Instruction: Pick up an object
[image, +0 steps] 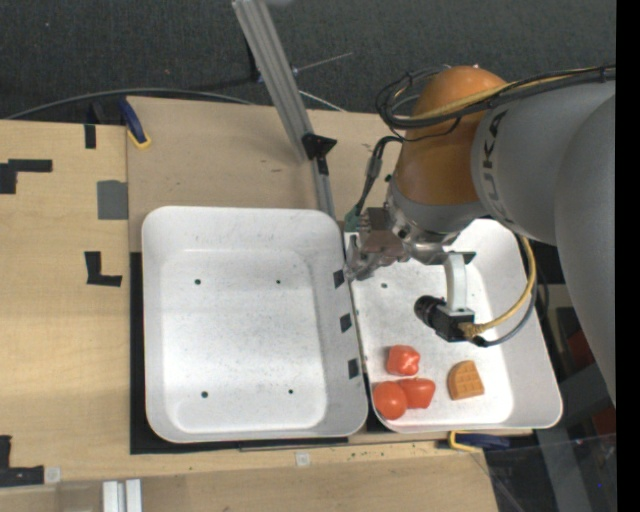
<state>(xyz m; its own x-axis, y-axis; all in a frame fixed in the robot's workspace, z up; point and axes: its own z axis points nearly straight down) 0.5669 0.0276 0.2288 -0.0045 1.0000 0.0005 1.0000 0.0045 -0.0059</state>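
Three small red pieces lie together at the front of the right bin: one a little further back, two others side by side in front of it. A tan waffle-like block rests just right of them. My gripper hangs over the right bin's back left part, close to the wall shared with the left bin, well behind the pieces. Nothing is seen in it.
The left bin stands beside the right one, with black clips along the shared wall. A grey metal pole slants in from the top. The arm's orange band and grey body cover the right bin's back right.
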